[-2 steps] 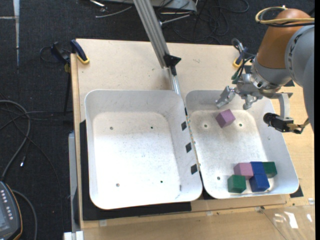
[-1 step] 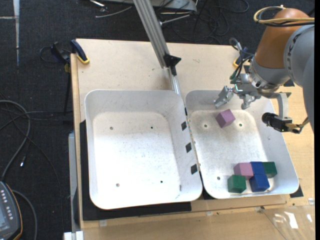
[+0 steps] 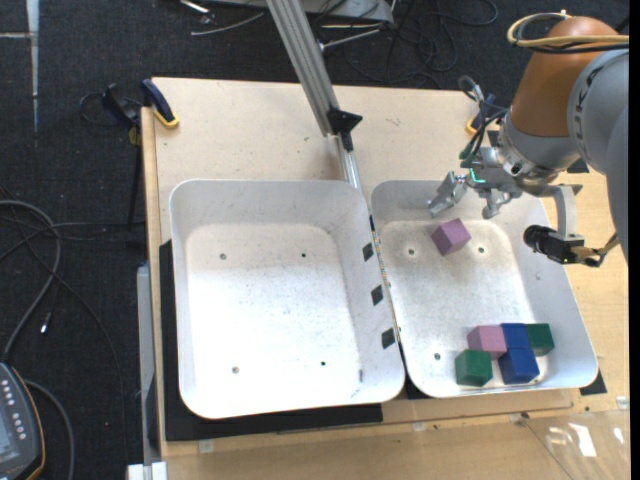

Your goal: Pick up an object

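Note:
A purple block [image 3: 451,236] lies alone in the upper part of the right bin [image 3: 560,298]. My gripper [image 3: 468,199] hovers just above and behind it, near the bin's far wall, open, with its two fingers spread and nothing between them. In the bin's near right corner sits a cluster of blocks: a pink one [image 3: 487,340], a blue one [image 3: 518,353], a green one [image 3: 474,368] and a dark green one [image 3: 539,337].
The left bin [image 3: 190,268] stands beside the right one, sharing a middle wall. A metal pole [image 3: 305,53] slants across the bench from the top. Cables lie on the floor to the left, and a clamp [image 3: 158,103] sits at the bench's far left corner.

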Controlling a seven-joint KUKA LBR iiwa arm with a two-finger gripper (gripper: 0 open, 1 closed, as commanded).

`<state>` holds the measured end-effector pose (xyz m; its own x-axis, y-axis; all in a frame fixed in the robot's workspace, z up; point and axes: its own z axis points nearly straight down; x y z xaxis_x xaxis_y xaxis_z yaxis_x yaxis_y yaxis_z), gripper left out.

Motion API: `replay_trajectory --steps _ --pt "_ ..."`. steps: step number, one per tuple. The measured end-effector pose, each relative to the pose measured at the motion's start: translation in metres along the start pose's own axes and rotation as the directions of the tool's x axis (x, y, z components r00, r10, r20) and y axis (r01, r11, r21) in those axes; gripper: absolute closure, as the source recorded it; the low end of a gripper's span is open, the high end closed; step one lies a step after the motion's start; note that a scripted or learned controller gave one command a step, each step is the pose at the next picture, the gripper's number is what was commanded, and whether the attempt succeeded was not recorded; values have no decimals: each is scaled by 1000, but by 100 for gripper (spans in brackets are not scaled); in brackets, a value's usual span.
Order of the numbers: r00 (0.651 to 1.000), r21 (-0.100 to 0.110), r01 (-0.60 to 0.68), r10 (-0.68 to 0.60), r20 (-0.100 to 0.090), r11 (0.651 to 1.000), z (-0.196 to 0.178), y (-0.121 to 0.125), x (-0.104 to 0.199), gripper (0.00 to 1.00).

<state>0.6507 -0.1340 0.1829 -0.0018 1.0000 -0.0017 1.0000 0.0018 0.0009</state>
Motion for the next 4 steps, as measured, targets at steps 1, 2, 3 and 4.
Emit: replay_trajectory --steps 1,2,3,4 --pt "1000 -3 -2 2 0 1000 75 -5 0 0" --pt "1000 -2 -1 1 0 1000 67 -6 1 100" --pt "1000 -4 5 -5 -4 1000 -17 -53 56 100" --pt "1000 4 9 -9 -6 1000 -31 -101 131 100"
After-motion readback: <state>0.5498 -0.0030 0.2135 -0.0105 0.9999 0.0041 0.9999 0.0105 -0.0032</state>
